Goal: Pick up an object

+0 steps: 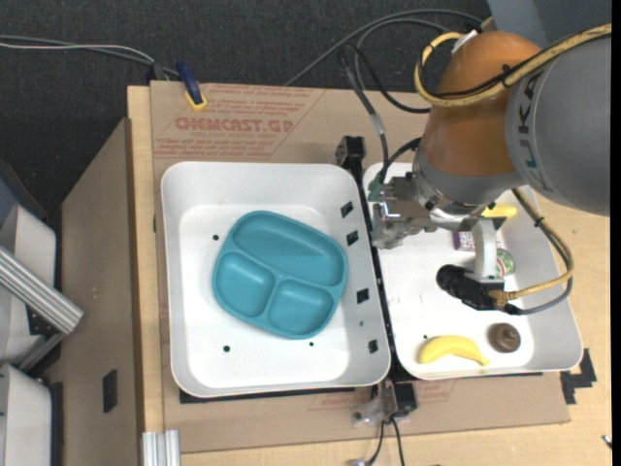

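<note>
Whether the jaws stand wide or narrow cannot be told: the gripper [396, 216] shows as a small knot of grey metal under the wrist, and the bulk of the arm [485, 115] covers most of it from above. It sits at the left edge of the right bin [417, 294], close to that bin's far left corner, and nothing can be seen between the jaws.

Three things lie in the right bin. A banana [451, 350] rests by the near edge. A brown round thing [503, 336], too small to identify, sits just beside it towards the near right corner. A small item with a printed label [500, 258] stands near the right edge, partly covered by robot parts, so its shape is unclear. The far end of this bin is hidden by the arm.

The left bin [175, 260] holds a blue divided plate [279, 273], lying flat in the middle, fully in view.
</note>
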Robot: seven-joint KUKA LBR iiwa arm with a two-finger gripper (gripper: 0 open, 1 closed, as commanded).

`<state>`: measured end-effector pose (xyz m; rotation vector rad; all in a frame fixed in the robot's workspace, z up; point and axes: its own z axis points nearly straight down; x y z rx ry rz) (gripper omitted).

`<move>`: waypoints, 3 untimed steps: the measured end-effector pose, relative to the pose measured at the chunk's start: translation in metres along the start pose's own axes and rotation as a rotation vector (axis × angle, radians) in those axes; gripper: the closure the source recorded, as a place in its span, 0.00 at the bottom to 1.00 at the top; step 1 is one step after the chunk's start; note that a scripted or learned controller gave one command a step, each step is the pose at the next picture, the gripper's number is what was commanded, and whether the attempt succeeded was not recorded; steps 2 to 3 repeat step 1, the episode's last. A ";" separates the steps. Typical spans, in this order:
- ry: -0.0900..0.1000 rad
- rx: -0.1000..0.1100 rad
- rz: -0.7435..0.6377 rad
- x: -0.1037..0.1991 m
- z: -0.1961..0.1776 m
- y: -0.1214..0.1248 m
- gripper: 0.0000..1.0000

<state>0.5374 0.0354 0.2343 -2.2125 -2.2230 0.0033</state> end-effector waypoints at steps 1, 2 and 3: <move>0.001 -0.001 -0.002 0.051 -0.001 -0.016 1.00; 0.001 -0.001 -0.002 0.051 -0.001 -0.016 1.00; 0.001 -0.001 -0.002 0.051 -0.001 -0.016 1.00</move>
